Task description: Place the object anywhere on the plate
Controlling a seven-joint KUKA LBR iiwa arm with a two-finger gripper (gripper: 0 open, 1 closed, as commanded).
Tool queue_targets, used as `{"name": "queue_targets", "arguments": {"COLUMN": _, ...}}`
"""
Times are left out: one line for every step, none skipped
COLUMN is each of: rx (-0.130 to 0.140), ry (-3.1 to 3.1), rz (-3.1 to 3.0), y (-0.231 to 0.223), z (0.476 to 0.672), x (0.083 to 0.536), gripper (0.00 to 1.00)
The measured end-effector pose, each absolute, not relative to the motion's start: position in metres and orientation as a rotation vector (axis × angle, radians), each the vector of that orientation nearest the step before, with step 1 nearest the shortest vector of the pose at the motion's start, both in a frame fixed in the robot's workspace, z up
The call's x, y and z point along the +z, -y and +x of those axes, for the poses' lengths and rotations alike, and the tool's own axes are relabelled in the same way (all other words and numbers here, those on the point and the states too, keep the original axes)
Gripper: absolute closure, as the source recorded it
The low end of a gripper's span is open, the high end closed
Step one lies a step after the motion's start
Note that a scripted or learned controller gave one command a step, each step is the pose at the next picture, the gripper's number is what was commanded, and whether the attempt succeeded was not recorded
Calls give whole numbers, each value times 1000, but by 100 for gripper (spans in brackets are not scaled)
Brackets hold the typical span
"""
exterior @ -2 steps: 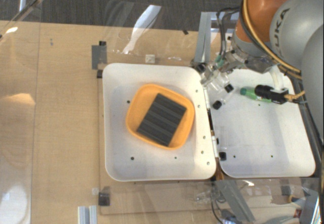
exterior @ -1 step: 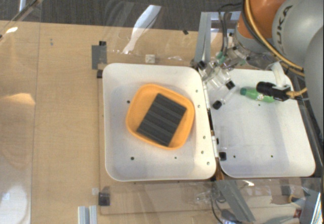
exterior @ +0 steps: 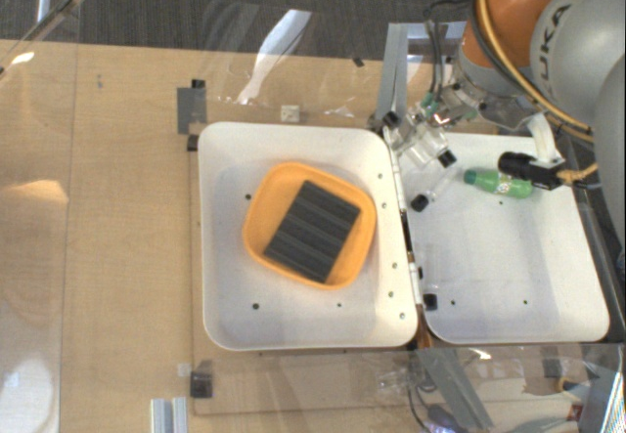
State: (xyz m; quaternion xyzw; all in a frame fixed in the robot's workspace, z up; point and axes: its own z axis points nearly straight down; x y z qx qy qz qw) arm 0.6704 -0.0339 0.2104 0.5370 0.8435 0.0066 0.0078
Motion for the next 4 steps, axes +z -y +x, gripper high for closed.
{"name": "queue_targets", "arguments": {"rx": 4, "ry": -2731, "rz": 1544, "y": 36, "z": 670, "x": 186, "gripper": 100}}
{"name": "queue_targets", "arguments": {"rx": 11, "ry": -2728, "rz": 1537, "y": 34, "z": 672, "x": 198, "gripper": 100}}
{"name": "queue_targets", "arguments": {"rx": 5, "ry": -2798, "rz": 1416, "y": 31, "z": 670, "x": 186, "gripper": 100}}
{"name": "queue_targets", "arguments": {"rx": 7, "ry": -2849, "rz": 1308, "y": -29, "z": 636, "x": 186, "gripper": 100}}
